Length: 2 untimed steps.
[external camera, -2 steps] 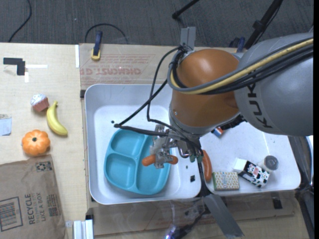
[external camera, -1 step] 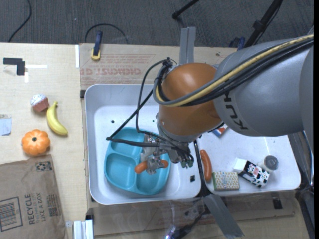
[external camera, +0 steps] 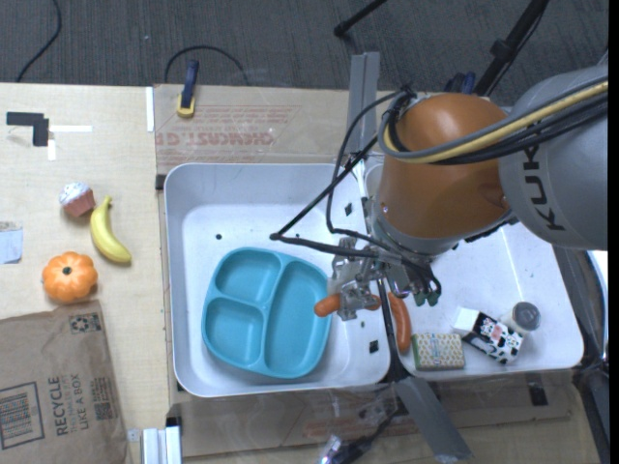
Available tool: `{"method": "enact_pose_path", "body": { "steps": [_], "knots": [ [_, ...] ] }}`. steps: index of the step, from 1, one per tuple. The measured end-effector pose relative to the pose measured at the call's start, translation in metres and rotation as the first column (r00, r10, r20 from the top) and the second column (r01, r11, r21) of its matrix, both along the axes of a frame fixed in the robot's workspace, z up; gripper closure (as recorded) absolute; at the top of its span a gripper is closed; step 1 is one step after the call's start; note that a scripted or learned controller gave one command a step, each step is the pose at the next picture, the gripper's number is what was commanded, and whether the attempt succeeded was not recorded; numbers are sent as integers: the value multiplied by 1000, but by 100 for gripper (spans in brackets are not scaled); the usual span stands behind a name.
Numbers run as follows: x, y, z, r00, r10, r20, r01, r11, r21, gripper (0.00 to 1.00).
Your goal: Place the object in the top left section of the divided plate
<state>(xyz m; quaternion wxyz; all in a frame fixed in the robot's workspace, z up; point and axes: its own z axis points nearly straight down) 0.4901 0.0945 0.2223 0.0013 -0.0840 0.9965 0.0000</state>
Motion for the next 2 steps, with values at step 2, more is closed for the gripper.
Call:
{"method": "enact_pose_path", "body": {
  "steps": [2],
  "knots": [
    [22, 8, -21, 1000, -28, -3, 28, 1000, 0, 100]
  ]
}}
